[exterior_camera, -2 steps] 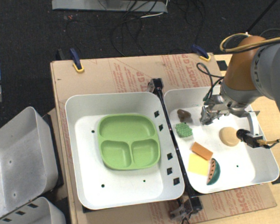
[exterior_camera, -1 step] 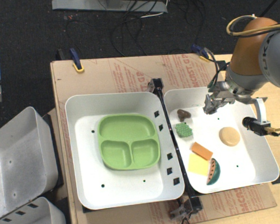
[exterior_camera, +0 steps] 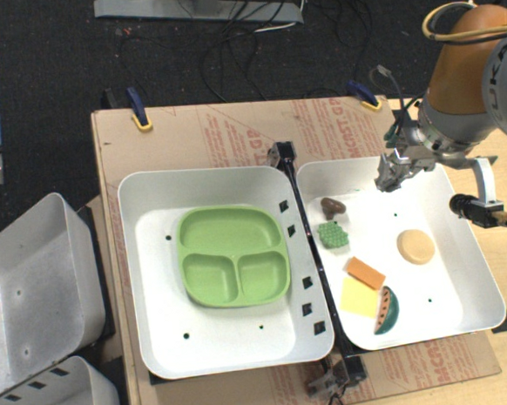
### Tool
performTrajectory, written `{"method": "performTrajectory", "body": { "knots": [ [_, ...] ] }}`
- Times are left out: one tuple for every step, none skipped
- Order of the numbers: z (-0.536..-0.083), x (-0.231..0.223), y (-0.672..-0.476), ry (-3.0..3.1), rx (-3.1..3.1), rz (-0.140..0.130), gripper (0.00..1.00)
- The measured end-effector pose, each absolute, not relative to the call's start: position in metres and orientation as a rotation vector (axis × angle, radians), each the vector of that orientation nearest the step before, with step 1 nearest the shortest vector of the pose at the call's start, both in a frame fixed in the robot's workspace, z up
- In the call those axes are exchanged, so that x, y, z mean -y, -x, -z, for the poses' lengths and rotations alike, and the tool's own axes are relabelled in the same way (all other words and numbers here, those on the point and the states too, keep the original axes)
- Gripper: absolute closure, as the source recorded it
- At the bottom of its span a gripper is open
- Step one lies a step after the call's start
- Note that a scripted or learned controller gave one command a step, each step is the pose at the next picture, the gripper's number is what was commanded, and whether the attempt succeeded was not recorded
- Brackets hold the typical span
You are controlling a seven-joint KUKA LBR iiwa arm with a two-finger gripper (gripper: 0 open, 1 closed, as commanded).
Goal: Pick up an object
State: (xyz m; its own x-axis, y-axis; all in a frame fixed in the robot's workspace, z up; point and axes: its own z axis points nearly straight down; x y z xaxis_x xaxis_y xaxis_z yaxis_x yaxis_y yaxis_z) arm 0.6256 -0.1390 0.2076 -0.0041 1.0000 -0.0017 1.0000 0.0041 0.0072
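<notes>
The pincer (exterior_camera: 390, 180) hangs over the far rim of the right bin (exterior_camera: 471, 298), at the end of the grey arm (exterior_camera: 463, 67) reaching in from the right; whether it is wide or narrow cannot be told, and nothing shows in its grip. Inside that bin lie a small brown lump (exterior_camera: 332, 206), a green knobbly piece (exterior_camera: 332, 235) just below it, a pale round disc (exterior_camera: 415, 246), an orange block (exterior_camera: 365, 273) touching a yellow block (exterior_camera: 359, 299), and a watermelon slice (exterior_camera: 386, 310) beside them. The left bin (exterior_camera: 159, 336) holds a green divided plate (exterior_camera: 233, 256). Both bins sit side by side on the bench (exterior_camera: 204, 127).
</notes>
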Motion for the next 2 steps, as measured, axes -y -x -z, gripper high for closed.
{"method": "performTrajectory", "body": {
  "knots": [
    [-0.261, 0.139, -0.627, -2.212, -2.221, -0.006, 1.0],
    [-0.266, 0.095, -0.606, -2.215, -2.231, -0.001, 1.0]
  ]
}}
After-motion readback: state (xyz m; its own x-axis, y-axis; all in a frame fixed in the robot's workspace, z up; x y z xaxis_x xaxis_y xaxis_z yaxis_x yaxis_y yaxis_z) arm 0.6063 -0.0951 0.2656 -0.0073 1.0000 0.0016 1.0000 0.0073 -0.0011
